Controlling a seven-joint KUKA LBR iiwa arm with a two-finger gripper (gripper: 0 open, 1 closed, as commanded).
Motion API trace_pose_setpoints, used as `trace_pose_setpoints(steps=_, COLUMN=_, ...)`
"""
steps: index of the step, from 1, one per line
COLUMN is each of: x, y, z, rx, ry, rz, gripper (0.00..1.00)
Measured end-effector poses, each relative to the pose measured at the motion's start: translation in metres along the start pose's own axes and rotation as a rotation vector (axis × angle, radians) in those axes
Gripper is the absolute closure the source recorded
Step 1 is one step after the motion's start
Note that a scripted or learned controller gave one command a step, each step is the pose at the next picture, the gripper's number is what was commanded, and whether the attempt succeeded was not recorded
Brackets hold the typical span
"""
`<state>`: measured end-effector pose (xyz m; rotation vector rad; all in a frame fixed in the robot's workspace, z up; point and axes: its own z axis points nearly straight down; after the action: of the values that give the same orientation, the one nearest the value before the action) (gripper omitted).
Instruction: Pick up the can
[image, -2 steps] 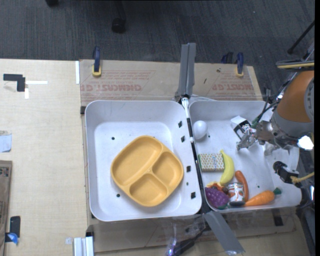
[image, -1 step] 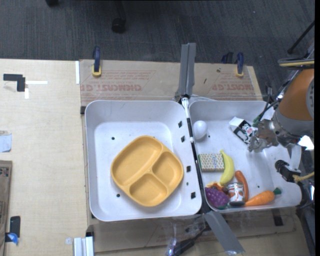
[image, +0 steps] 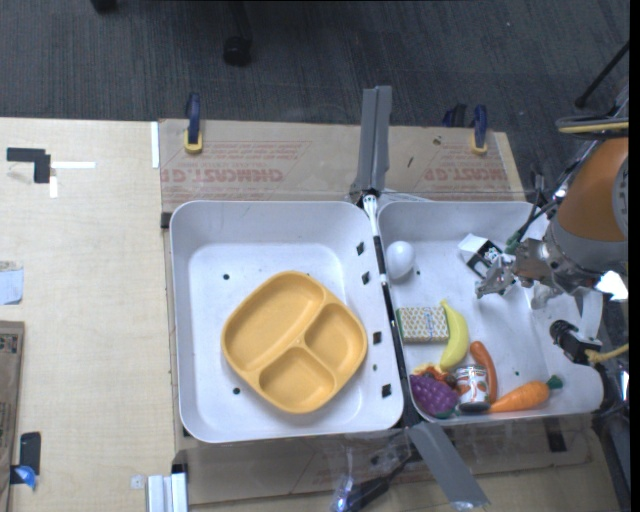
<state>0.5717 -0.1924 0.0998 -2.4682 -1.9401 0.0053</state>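
The small red-and-white metal can (image: 472, 384) stands upright near the right bin's (image: 430, 222) front wall, crowded between purple grapes (image: 432, 392) and orange carrot (image: 520, 397); likely rigid, light and slick-sided, best pinched across its sides, while the end effector (image: 492, 284) hovers empty, fingers apart.

A robotics lab is indicated here: two white bins (image: 190, 330) are seen on a light wooden tabletop (image: 80, 300), cardboard (image: 300, 160) is clamped behind them with blue clamps (image: 192, 125), and grey carpet (image: 300, 50) is seen beyond the cardboard.
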Motion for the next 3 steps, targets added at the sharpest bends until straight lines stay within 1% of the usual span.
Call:
trace_pose_setpoints(steps=1, x=-0.0004, y=0.0001, z=-0.0090, rx=0.000, ry=0.000, rz=-0.002, gripper=1.00)
trace_pose_setpoints(steps=2, x=-0.0009, y=0.0002, z=-0.0180, rx=0.000, ry=-0.001, rz=-0.003, gripper=1.00)
trace_pose_setpoints(steps=3, x=-0.0009, y=0.0002, z=-0.0179, rx=0.001, ry=-0.001, rz=-0.003, gripper=0.00)
